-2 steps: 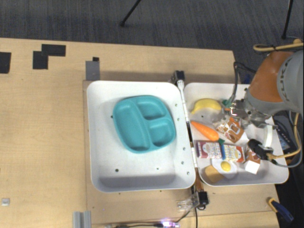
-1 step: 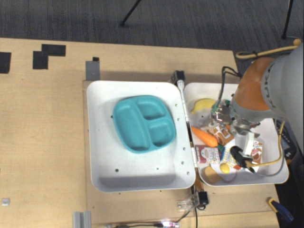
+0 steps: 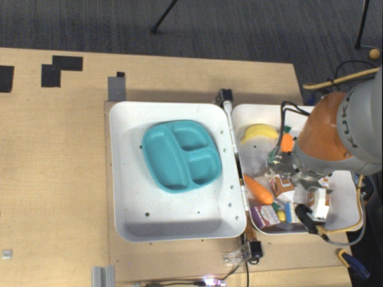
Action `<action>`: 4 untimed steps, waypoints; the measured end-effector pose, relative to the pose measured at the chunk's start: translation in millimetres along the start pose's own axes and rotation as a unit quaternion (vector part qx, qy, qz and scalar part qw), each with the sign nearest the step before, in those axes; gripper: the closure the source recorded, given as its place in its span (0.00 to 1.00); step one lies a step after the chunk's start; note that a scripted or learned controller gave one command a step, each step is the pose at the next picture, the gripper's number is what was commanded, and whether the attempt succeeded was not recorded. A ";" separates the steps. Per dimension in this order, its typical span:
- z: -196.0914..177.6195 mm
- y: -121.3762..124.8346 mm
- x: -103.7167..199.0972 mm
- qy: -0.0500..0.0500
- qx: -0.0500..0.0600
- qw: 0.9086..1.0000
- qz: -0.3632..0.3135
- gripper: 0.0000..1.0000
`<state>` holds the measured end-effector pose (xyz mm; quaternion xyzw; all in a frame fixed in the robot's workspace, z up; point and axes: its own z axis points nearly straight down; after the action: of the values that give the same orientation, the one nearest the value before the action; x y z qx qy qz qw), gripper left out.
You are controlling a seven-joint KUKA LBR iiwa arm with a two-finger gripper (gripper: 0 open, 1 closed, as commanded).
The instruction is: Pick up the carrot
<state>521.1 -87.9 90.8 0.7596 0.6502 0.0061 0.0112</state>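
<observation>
"Where is the carrot?"

"The carrot (image 3: 258,189) lies in the right bin (image 3: 344,187), near its left wall. Its tip points up and left. A purple packet (image 3: 266,214) lies just below it."

"Where is your tool?"

"My tool (image 3: 281,167) is low over the right bin, just right of the carrot. My grey arm (image 3: 335,130) with the orange band covers most of it, so I cannot tell how wide it is or if it has hold of anything."

"What else do you see?"

"A banana (image 3: 260,133) sits at the top of that bin. A small orange thing (image 3: 288,142) is beside it. The left bin (image 3: 128,220) holds a blue plate (image 3: 181,155) with three parts. Both bins rest on the wooden surface (image 3: 54,178)."
</observation>
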 end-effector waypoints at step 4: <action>-8.8 -26.1 -5.5 0.001 0.002 0.969 0.249 1.00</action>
<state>494.3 -89.2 99.0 0.8975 0.4409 0.0081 0.0075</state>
